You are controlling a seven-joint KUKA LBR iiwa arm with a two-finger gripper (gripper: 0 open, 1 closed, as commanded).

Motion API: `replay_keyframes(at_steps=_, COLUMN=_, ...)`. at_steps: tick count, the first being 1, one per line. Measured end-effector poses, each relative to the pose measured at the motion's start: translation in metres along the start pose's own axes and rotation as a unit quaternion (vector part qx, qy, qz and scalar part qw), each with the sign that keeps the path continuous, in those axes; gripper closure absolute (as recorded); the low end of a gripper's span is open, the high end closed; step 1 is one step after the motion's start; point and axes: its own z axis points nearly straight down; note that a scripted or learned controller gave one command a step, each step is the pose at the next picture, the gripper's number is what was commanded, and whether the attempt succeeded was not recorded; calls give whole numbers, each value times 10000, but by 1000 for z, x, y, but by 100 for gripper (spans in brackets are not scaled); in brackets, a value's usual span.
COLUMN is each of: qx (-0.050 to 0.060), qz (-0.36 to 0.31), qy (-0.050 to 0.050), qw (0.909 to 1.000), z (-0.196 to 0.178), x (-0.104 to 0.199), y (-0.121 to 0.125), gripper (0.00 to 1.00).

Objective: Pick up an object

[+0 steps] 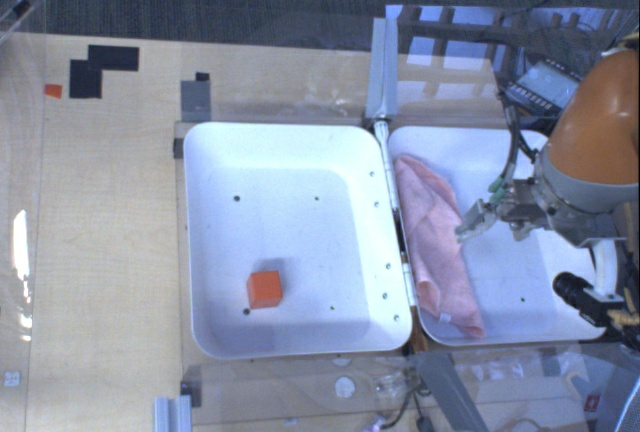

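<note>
- An orange cube sits alone on the floor of the left white bin, in the lower-left part of that bin, clear of every wall.
- The end effector hangs over the right white bin, at the right of the frame, well apart from the cube and separated from it by the double rim where the two bins meet.
- Whether the end effector is spread or pressed together cannot be told; its tip is small and seen at a slant.
- A pink cloth lies crumpled along the left wall of the right bin, running from upper centre down towards the lower rim; the end effector is just beside the cloth's right edge, roughly at mid-length.
- The grey arm, with its orange band bulging at the right edge of the frame, covers the right side of the right bin.
- Around the cube the bin floor is bare on all sides; the nearest wall is the lower one.
- To the right of the cloth, the bin floor is bare down to the lower rim.
- The pale wooden desk stretches bare across the left of the frame, marked by black shapes at upper left.
</note>
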Motion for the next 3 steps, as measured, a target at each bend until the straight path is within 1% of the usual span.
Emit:
replay_keyframes(at_steps=1, qx=-10, qz=-480, qy=-1, qw=9988, z=13, x=16, y=-13, gripper=0)
replay_keyframes(at_steps=2, qx=7, qz=344, qy=0, qw=9994, z=97, x=-22, y=15, gripper=0)
replay_keyframes(at_steps=3, qx=-51, qz=-433, qy=-8, qw=9991, z=130, x=-33, y=72, gripper=0)
